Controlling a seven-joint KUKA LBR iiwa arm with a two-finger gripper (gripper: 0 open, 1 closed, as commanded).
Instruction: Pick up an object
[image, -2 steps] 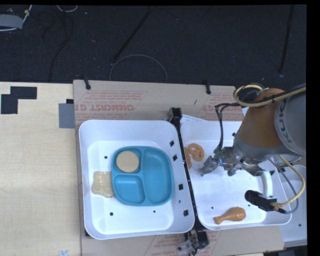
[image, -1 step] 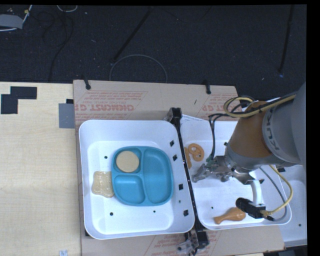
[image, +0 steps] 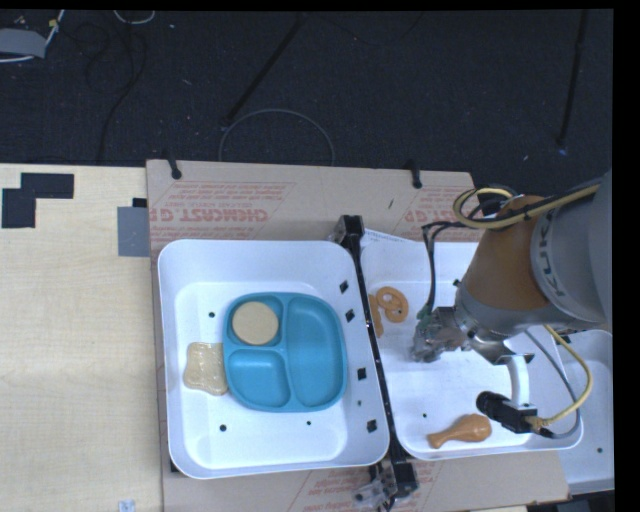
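we are seeing a pretzel (image: 389, 304) lying in the right bin (image: 570, 440), upper left, with a drumstick (image: 461, 431) resting near its front edge. the claw (image: 432, 341) is hovering just beside the pretzel; we cannot tell its state.

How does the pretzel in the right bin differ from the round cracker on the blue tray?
The pretzel is a twisted loop with holes, while the round cracker is a solid flat disc. The pretzel is orange-brown; the cracker is pale tan. The pretzel lies on the floor of the right bin, close to the gripper, while the cracker sits in a compartment of the blue tray in the left bin. Both look like toy food, lying flat.
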